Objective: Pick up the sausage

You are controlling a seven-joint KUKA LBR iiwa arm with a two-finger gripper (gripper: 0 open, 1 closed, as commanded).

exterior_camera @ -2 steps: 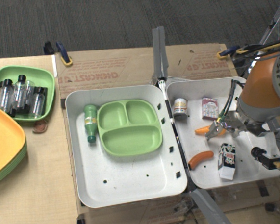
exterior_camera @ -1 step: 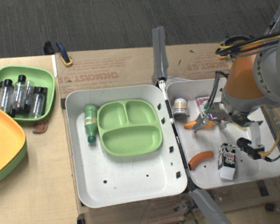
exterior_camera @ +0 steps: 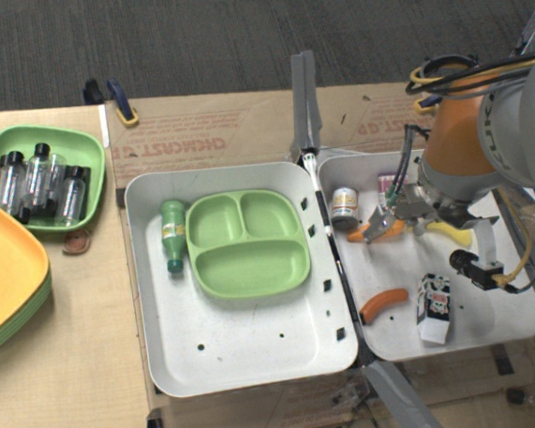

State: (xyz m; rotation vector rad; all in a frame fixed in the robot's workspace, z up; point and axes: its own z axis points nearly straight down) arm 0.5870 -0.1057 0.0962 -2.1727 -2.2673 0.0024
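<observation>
The sausage (exterior_camera: 384, 302), reddish-orange and slightly curved, lies on the floor of the right bin (exterior_camera: 504, 327) near its front left corner. My gripper (exterior_camera: 380, 227) is down in the same bin, farther back than the sausage, right over a small orange carrot-like piece (exterior_camera: 393, 230). The sausage lies apart from the gripper, with bare bin floor between them. The grey arm with its orange band (exterior_camera: 459, 148) comes in from the right.
In the right bin, a small can (exterior_camera: 344, 206) stands at the back left, a yellow banana (exterior_camera: 453, 232) lies under the wrist, and a milk carton (exterior_camera: 434, 309) lies just right of the sausage. The left bin (exterior_camera: 252, 351) holds a green divided plate (exterior_camera: 248, 242) and a green bottle (exterior_camera: 173, 234).
</observation>
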